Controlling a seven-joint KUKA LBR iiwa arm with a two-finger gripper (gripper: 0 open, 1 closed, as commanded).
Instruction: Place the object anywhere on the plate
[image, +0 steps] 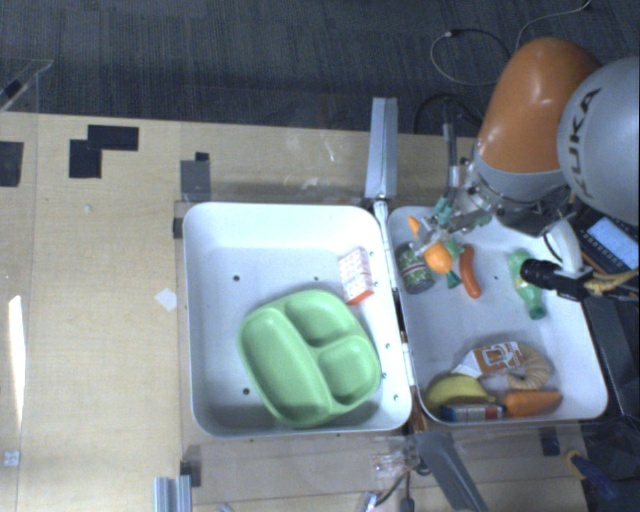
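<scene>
Gripper (440, 228) is down over the top left corner of the right bin (570, 350), right above a small orange object (438, 259) beside a dark can (414, 268); whether it grips anything, I cannot tell. The green plate (310, 355) sits in the left bin (215, 300), a small carton (356, 276) just past its upper rim

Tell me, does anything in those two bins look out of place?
One thing: a small red and white packet leans against the right wall of the left bin, beside the green plate, not on it. The other items lie loose in the right bin.
</scene>
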